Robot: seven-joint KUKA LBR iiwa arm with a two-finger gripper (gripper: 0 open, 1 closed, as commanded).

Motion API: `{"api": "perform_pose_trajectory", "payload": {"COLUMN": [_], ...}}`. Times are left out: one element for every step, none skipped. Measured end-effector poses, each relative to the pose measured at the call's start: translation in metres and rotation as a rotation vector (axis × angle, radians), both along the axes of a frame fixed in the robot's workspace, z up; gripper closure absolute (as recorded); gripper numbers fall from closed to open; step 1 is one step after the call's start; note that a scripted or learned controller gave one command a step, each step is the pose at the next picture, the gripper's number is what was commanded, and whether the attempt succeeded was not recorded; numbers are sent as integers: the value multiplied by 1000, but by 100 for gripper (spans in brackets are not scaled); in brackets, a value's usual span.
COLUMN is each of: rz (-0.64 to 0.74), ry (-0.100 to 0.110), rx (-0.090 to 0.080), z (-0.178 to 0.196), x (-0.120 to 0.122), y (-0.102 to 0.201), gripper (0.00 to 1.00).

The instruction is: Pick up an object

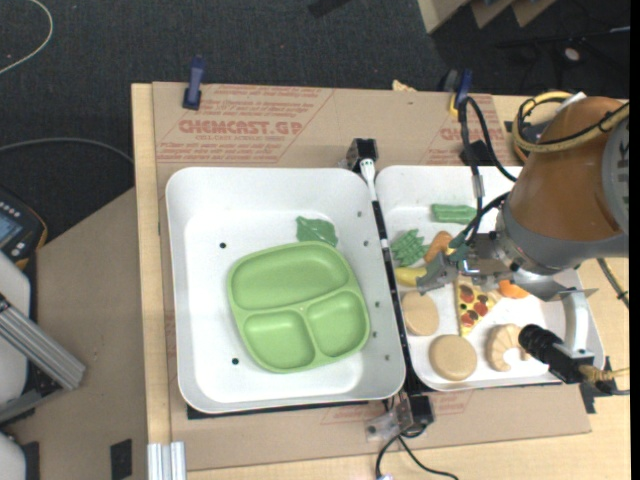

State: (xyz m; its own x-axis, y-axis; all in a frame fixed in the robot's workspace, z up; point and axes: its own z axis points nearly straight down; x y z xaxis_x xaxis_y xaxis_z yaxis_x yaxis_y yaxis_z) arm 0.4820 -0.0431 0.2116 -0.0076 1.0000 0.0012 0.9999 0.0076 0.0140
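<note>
The arm's bulky wrist hides part of the right bin [425, 183]. The hand [455, 268] hovers just beside a pizza slice [472, 306]; its opening cannot be judged.

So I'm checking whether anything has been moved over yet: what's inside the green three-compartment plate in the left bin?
The green three-compartment plate shows bare green plastic in all three sections. A small green leafy piece lies beside its upper rim, on the floor of the left white bin. Nothing covers the plate.
</note>
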Motion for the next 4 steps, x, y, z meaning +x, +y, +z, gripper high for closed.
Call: {"api": "perform_pose_trajectory", "payload": {"rz": [-11, -3, -3, -8], "ry": [18, -1, 27, 12], "rx": [-1, -2, 2, -2], "z": [-28, 89, -34, -17], "x": [-4, -1, -5, -2], "y": [-36, -13, 42, 39], "gripper": [0, 0, 0, 100]}}
